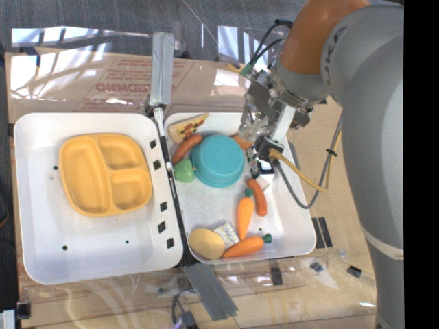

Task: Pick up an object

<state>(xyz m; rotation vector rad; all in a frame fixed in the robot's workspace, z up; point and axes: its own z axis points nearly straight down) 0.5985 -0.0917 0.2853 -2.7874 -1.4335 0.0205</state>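
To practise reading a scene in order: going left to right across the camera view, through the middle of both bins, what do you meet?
yellow divided tray → green toy → teal bowl → short red-orange toy

Bright, even light from above; pale glare streaks the cardboard [116,81] behind the left bin [34,184], shadows fall soft, and fine detail is slightly blurred.

Printed in red on the brown cardboard sheet [82,81] behind the bins: one large word, seemingly "CHEMCAS", its end cut off by the grey strip [162,67]. Above and beside it, several lines of smaller red print, too fine to read. On the small white packet [228,234] at the near end of the right bin [291,221], dark marks, blurred beyond reading. Nothing else legible.
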